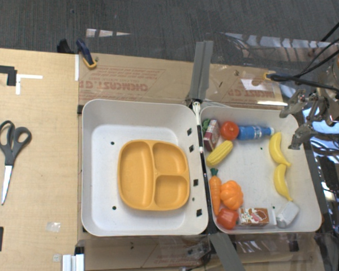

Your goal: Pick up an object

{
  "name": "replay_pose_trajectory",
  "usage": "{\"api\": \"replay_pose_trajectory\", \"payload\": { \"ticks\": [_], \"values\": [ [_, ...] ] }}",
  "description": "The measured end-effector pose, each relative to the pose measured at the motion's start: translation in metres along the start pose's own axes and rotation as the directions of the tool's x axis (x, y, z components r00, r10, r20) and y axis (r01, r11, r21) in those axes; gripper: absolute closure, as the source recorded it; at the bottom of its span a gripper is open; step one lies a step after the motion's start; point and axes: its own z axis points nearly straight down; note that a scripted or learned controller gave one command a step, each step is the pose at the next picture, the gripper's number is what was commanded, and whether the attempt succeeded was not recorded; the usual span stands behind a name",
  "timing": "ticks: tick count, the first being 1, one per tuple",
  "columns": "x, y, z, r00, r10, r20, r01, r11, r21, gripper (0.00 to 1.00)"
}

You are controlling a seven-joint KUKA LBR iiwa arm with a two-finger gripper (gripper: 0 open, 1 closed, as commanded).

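Approach step for me now: jaws (298, 139) hang at the right bin's (315, 225) upper right rim, grip state I can't tell, nearest the upper banana (277, 148), so next comes descent over it.

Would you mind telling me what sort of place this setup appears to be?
Most likely a robotics lab test bench: two white bins side by side, toy food such as a banana in the right one, and a gripper reaching in.
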Motion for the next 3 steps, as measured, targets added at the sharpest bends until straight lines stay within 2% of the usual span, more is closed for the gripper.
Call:
{"api": "replay_pose_trajectory", "payload": {
  "ticks": [1,2,3],
  "values": [
    [0.0348,-0.0177,0.1858,0.985,0.175,0.002,-0.175,0.985,0.000,0.00],
    [0.0332,-0.0160,0.1781,0.985,0.170,0.003,-0.170,0.985,0.001,1.00],
    [0.0332,-0.0157,0.1782,0.985,0.170,0.003,-0.170,0.985,0.001,0.00]
  ]
}}
